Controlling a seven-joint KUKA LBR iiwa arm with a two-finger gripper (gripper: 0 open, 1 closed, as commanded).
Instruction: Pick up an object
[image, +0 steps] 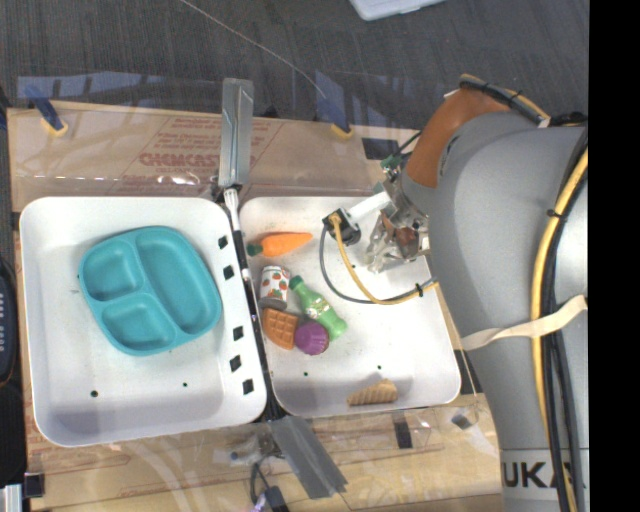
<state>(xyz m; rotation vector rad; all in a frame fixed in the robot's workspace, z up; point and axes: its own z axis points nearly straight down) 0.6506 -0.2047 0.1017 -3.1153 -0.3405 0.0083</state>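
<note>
1. Arm w/ gripper (385, 250) sits over upper right of right bin (420, 350), centre-right of frame; jaws' state: can't tell.
2. Objs cluster at right bin's left side: carrot (283, 242) topmost, small can (274, 282) below it, green bottle (317, 309), waffle (281, 327), purple piece (312, 339).
3. Tan cookie (373, 394) near bin's bottom edge, apart from cluster.
4. Left bin (60, 390) holds teal divided plate (150, 288).

teal tray (150, 290) in a white bin (60, 400). orange carrot (283, 242), green bottle (317, 309), purple toy (311, 339). grey arm (510, 220), orange band (440, 135).
</note>
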